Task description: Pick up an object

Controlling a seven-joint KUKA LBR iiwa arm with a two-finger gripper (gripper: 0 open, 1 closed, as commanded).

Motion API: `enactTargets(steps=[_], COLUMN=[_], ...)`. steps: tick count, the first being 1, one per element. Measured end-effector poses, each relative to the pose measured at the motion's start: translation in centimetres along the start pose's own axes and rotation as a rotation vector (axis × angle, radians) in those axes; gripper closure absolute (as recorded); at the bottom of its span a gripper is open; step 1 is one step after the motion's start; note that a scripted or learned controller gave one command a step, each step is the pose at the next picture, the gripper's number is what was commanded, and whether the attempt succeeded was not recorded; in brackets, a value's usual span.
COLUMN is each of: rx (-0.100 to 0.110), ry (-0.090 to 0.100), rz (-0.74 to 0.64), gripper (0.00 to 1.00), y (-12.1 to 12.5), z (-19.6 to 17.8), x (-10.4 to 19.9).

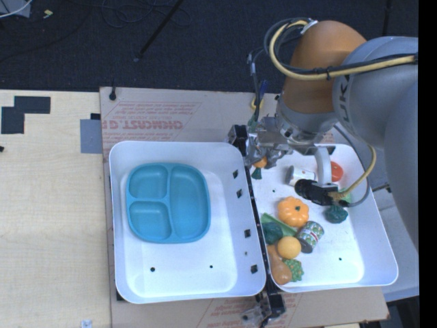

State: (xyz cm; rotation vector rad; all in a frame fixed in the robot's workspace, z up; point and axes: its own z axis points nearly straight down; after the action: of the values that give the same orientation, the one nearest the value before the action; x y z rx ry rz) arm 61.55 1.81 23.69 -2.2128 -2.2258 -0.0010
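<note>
A: From the overhead camera, how do the jaws stand?

B: I cannot tell; the gripper (270, 149) hangs low over the right bin (365, 251), near its upper left corner, its tip lost in clutter.

A: The surroundings?

B: Wooden bench (48, 217), cardboard beneath, dark floor with cables behind. The left bin (171, 279) holds a blue divided plate (168, 203).

A: And something to pick?

B: The orange pumpkin (293, 211) lies well apart, below and right of the gripper, beside a small can (311, 236).

Arm (355, 80) over right bin (369, 265) holding toy pumpkin (293, 211), small can (310, 236), orange ball (289, 247); blue divided plate (168, 203) in left bin (136, 279)
</note>
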Motion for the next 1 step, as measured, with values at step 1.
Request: enactTargets(steps=[1], rx=[0.003], ry=[-0.003], rz=[0.006], gripper=[1.0], y=[-0.5], z=[1.78], x=[-1.11])
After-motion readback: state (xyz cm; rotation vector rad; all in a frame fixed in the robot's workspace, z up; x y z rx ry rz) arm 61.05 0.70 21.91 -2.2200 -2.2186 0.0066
